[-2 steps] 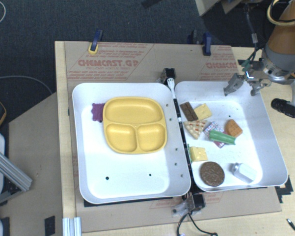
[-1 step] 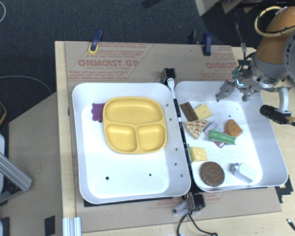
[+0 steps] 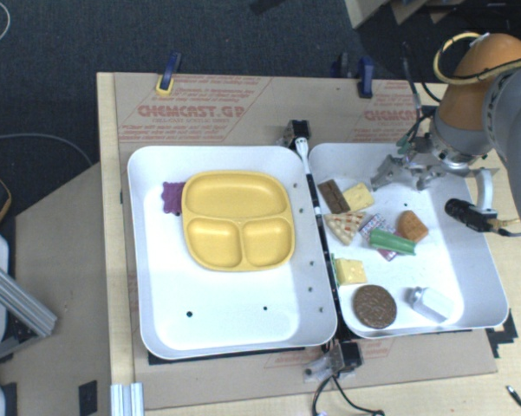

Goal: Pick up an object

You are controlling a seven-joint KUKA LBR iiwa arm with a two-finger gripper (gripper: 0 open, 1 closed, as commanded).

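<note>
The pincer (image 3: 405, 171) hangs apparently open over the right bin (image 3: 468, 297), gripping nothing.

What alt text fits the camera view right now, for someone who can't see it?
The gripper hangs over the far end of the right bin, above scattered small objects including a brown disc. The left bin holds a yellow divided tray.

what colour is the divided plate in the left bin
Yellow: the three-compartment plastic plate in the left white bin, seen in the camera view.
</note>
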